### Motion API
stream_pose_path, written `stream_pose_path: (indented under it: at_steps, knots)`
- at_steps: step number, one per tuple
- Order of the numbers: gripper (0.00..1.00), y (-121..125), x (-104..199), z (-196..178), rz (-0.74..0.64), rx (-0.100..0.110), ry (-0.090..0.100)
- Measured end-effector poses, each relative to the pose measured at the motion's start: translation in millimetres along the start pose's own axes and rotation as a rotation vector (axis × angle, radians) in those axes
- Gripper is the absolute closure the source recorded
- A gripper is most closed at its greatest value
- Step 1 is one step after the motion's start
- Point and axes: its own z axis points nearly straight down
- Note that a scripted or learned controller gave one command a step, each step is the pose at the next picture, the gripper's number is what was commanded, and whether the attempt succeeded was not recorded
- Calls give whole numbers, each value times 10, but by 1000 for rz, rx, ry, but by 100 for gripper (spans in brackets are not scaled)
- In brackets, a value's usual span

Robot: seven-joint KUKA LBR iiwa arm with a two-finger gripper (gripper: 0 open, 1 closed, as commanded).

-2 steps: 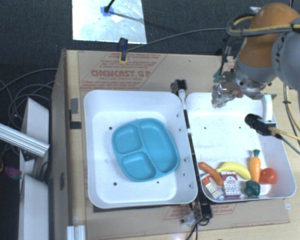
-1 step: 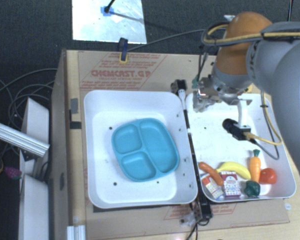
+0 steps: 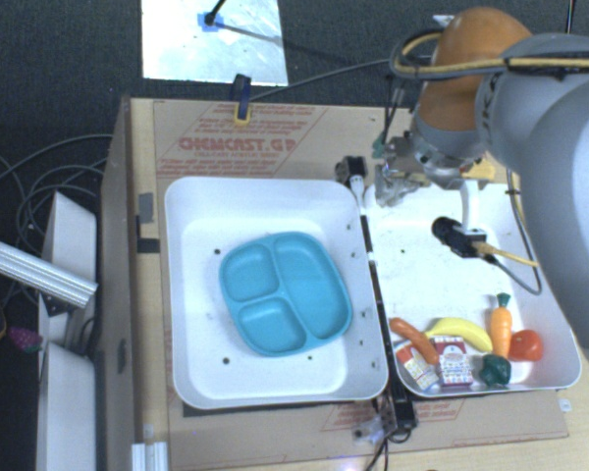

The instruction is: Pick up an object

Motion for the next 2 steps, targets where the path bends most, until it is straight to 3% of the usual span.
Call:
stream_pose_path:
  at_steps: [1, 2]
  knots:
    - [100, -22, -457, -1, 3, 0, -2]
    - [100, 94, 158, 2, 0, 0, 1]
